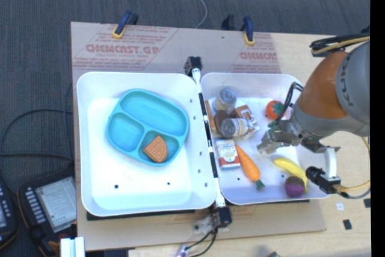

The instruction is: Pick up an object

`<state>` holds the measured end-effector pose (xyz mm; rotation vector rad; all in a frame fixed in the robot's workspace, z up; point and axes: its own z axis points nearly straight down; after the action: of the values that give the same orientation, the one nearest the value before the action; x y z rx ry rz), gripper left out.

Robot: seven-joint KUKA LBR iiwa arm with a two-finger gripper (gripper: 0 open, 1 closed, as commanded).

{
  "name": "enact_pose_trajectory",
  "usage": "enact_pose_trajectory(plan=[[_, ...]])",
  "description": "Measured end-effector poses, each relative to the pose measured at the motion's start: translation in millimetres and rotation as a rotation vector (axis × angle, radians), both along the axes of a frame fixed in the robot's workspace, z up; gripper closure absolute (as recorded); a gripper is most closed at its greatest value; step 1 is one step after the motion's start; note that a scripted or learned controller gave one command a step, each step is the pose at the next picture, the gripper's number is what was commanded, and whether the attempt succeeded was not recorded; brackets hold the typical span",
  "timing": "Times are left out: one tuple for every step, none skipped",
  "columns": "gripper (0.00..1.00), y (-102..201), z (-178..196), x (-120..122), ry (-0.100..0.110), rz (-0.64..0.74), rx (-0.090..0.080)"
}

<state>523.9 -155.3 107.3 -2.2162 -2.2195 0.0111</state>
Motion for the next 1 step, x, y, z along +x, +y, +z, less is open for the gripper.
enact_pose_trajectory(plan=[[0.0,0.0,-0.1,-0.1,0.0,0.0,0.0]])
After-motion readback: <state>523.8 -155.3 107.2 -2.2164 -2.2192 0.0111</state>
